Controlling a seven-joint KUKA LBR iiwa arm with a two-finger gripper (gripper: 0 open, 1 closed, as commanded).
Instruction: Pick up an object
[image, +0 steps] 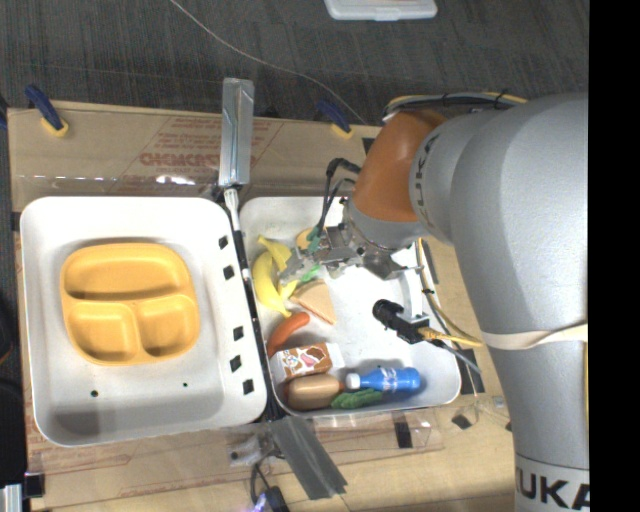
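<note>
In the right bin (366, 345), a yellow banana (264, 282) lies against the left wall. My gripper (303, 264) hangs low over the banana's right side, coming in from the right under the grey arm with the orange band. Just below the gripper is a tan wedge (320, 301). A small yellow-green thing (304, 239) peeks out behind the gripper, mostly hidden. Nothing shows as lifted off the bin floor.
Along the right bin's near side lie a red-orange vegetable (289, 328), a brown labelled packet (305, 360), a brown bun (312, 390), a green item (356, 399) and a blue bottle (391, 380). The left bin (40, 235) holds a yellow divided tray (128, 300).
</note>
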